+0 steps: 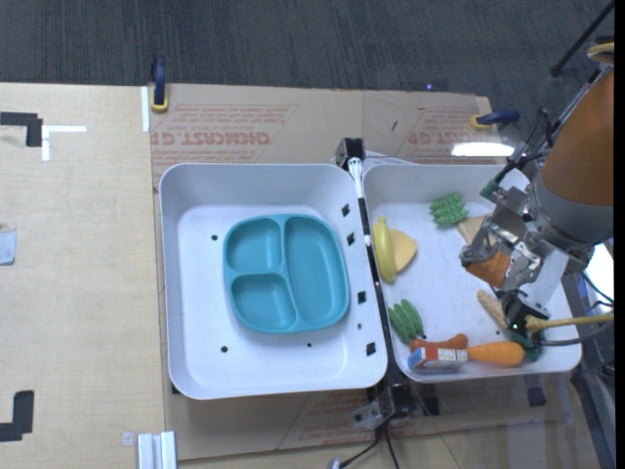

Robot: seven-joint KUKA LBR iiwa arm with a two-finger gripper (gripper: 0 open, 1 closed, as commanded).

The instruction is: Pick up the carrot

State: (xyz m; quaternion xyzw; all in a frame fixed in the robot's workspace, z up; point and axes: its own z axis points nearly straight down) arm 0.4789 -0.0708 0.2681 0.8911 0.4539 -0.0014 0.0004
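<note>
Two bins side by side. Left bin (186,291) holds a teal divided plate (286,272), three compartments, nothing on it.

Right bin (444,189), going L to R: yellow banana (384,247) hard against the left wall, w/ a pale yellow wedge-shaped piece (404,250) touching it. Below that, a green pod-like veg (405,318). A second green one (448,208) sits nearer the far wall. Along the near wall: a small box w/ blue and white label (437,360), a red-orange piece (441,342) just above it, then the carrot (495,355).

Carrot: orange, lies flat against the near wall toward the bin's right corner, long axis running L-R along that wall. Left end touches or nearly touches the box; green top end at right, next to a dark green bit (can't make out what).

Gripper (491,252) hangs over the right part of the right bin, arm coming in from the right. An orange-brown thing (491,265) sits right at the fingertips, but whether it's pinched or just lying underneath, cannot tell; same goes for finger spread, too cluttered to read. A tan stick-like piece (491,308) lies between gripper and carrot.

Key relation: carrot lies toward the near wall from the gripper, a little to the right, close but apart. Judgement: fingers would need to close across the carrot's short axis, i.e. straddle far-to-near, and the wall on the near side leaves little room for one finger. Box at the left end crowds that side too; mid-body looks the better target.
</note>
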